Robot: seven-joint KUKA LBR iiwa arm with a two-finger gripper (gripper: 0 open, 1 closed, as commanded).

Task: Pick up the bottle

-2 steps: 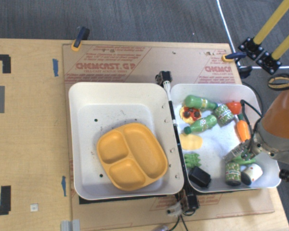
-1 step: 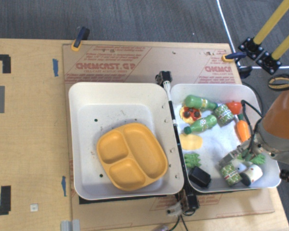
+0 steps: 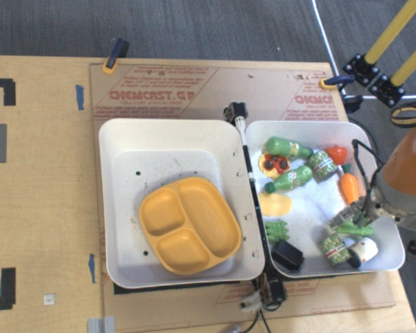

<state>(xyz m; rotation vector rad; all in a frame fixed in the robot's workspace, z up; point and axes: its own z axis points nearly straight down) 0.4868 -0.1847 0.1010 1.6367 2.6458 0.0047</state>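
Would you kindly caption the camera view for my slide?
Gripper low in the right bin among toy bottles; yellow divided plate in the left bin.

Both bins [image 3: 118, 186] are smooth, glossy white plastic. The divided plate [image 3: 188, 224] is matt yellow plastic. The bench board [image 3: 48, 186] resembles unfinished wood or cardboard.

You have two white bins: the left bin [image 3: 118, 207] and the right bin [image 3: 392, 255]. One yellow plate [image 3: 189, 225] (three compartments), two green bottles [image 3: 286, 146] [image 3: 291, 178], one carrot [image 3: 349, 187], one black block [image 3: 288, 254].
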